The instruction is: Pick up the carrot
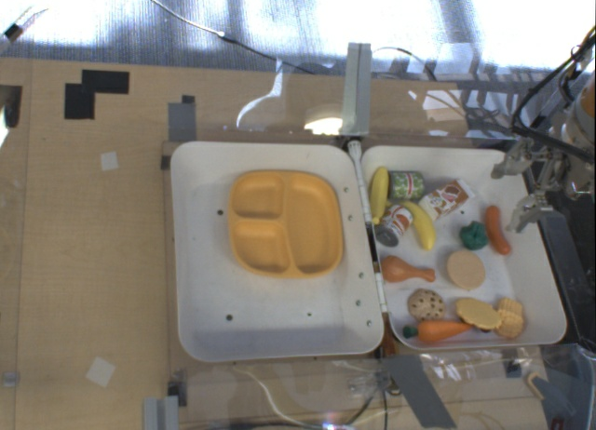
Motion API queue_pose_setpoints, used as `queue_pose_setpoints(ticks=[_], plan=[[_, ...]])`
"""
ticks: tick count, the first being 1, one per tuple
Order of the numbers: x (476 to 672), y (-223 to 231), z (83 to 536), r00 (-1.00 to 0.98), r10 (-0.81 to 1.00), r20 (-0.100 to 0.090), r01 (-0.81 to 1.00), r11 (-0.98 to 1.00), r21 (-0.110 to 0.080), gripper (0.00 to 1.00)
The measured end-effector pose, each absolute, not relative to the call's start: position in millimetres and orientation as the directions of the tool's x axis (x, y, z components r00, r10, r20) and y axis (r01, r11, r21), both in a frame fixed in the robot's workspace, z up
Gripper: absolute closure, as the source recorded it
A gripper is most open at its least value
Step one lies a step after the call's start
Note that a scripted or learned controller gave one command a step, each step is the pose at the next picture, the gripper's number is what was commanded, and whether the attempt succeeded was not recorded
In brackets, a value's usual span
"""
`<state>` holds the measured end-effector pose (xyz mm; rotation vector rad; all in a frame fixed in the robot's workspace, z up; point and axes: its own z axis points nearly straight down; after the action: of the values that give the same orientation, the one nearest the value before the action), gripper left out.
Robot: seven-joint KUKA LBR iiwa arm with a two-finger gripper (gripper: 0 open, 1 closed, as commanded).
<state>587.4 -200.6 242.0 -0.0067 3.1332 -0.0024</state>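
Carrot: the carrot (440, 330) lies on its side at the near edge of the right bin (535, 275), green top toward the divider, tip pointing right.
End effector: the end effector (535, 186) hangs over the far right edge of the same bin, well apart from the carrot, which sits diagonally across the bin from it.
Grip state: I cannot tell how the end effector is set; it holds nothing that I can see.
Hard to see: the arm is cut off at the right edge, and glare washes out the far part of the surface.
Neighbours: a speckled cookie (426, 304) is just beyond the carrot; a flat yellow piece (479, 313) and a waffle-like piece (509, 317) touch or nearly touch its tip.
Between them: a round tan disc (466, 270), a green pepper (474, 235) and a sausage (496, 229).
Left bin: the left bin (200, 261) holds a yellow divided plate (284, 222).
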Motion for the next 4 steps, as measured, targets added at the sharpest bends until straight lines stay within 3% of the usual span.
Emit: queue_pose_setpoints(ticks=[1, 2, 3, 4], plan=[[503.2, -207.3, 379.7, -0.997, 0.069, -0.027, 0.069, 0.998, -0.008, 0.0], [488.7, -205.3, 306.1, -0.995, 0.096, -0.005, 0.096, 0.995, -0.001, 0.0], [487.3, -204.6, 159.7, -0.955, 0.297, 0.0, 0.297, 0.955, 0.001, 0.0], [490.6, -136.8, 215.9, -0.921, 0.389, -0.012, 0.389, 0.921, 0.004, 0.0]])
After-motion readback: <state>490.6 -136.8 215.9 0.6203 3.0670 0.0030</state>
